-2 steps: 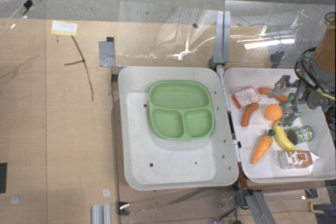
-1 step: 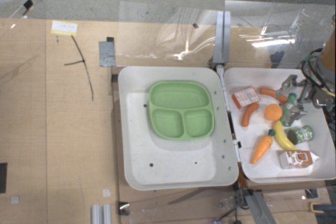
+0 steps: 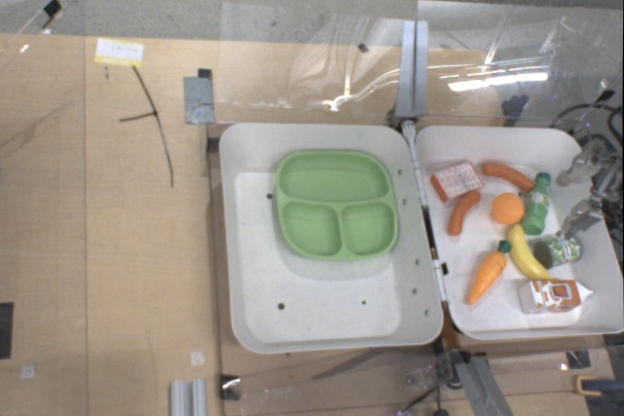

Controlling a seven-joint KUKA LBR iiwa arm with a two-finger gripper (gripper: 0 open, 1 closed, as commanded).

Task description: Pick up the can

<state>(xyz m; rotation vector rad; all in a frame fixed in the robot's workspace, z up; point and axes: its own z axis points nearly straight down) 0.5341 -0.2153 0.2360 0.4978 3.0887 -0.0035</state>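
Note:
The can [image 3: 564, 251], small, green and silvery, lies near the right wall of the right bin [image 3: 507, 331], just right of a banana [image 3: 526, 253] and above a small carton [image 3: 552, 295]. My gripper [image 3: 582, 194] reaches in from the right edge, above the bin's right side. Its two metal fingers [image 3: 583, 217] stand spread apart with nothing between them. The lower finger's tip is just above the can, and a green bottle [image 3: 535, 203] stands just to its left.
The right bin also holds an orange [image 3: 506, 208], a carrot [image 3: 486, 276], two sausages [image 3: 462, 211], and a pink box [image 3: 456, 180]. A green divided plate [image 3: 337, 205] lies in the left bin [image 3: 322, 317].

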